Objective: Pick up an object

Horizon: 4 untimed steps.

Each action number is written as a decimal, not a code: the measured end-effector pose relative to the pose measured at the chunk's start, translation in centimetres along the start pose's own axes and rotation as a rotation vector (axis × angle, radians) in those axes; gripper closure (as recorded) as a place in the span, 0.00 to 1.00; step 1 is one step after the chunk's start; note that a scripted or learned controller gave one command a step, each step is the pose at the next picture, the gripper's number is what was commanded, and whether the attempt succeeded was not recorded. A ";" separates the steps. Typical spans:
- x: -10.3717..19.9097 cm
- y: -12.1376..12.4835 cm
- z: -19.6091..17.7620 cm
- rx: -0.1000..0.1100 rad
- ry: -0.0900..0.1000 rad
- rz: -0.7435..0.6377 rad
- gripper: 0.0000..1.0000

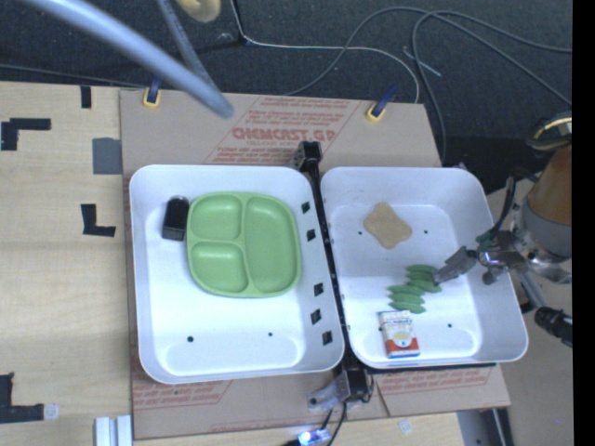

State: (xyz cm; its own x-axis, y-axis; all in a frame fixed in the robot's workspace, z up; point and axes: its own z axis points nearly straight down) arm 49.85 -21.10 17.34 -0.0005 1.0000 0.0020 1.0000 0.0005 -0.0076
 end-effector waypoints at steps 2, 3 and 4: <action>-0.2 -0.7 3.6 -0.005 -0.001 -0.002 1.00; 0.3 -0.3 -2.6 -0.012 -0.004 -0.001 1.00; 0.3 -0.3 -5.8 -0.010 -0.003 -0.001 1.00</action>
State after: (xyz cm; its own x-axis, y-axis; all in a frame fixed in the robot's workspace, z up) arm 49.63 -20.79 23.15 -0.0014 1.0000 -0.0013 1.0000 0.0014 0.0029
